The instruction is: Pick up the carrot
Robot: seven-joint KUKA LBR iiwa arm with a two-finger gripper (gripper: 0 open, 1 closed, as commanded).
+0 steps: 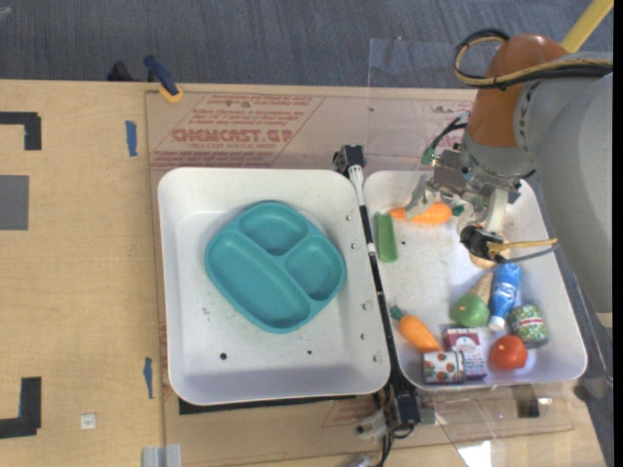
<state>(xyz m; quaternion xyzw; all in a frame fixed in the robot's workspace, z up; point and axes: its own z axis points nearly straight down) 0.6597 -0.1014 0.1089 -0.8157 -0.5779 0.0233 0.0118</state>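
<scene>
- I see the gripper [435, 205] low in the right bin [574, 353], a carrot [431, 214] pinched between its fingers.
- Wrist hides the bin's far corner.
- Another carrot [418, 332] lies near the front.

The divided plate [275, 265] lies in the left bin [185, 358] (toys crowd the right bin [569, 358]).

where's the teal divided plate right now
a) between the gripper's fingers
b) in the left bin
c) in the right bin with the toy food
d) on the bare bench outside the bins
b, the teal divided plate lies flat in the left bin, while the toy food, such as the carrot and the tomato, sits in the right bin.
</scene>
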